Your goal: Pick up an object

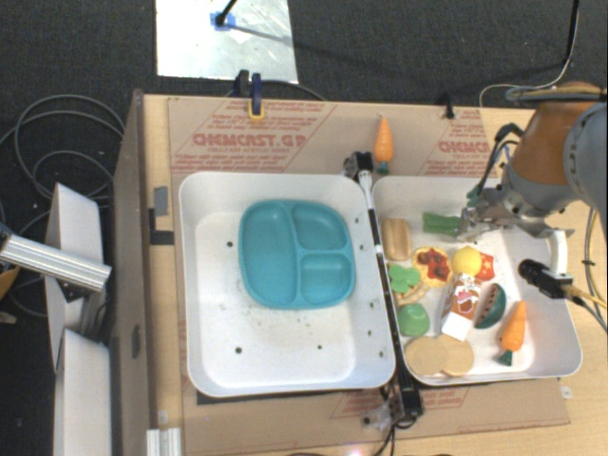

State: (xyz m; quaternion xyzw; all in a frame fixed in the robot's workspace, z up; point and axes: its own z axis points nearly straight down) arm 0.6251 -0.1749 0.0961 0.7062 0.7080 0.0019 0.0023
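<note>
The right bin holds several toy foods. Among them are a green stick, a bread roll, a pizza slice, a yellow lemon, a red and white carton, a watermelon slice and a carrot. My gripper is low over the bin's far part. It sits at the right end of the green stick and just above the lemon. The arm's grey wrist covers the space behind it.
A teal divided plate lies in the left bin. A green leaf, a green pepper and two tan discs crowd the right bin's near left. A second carrot rests on the cardboard behind the bins. A black connector juts over the right bin.
</note>
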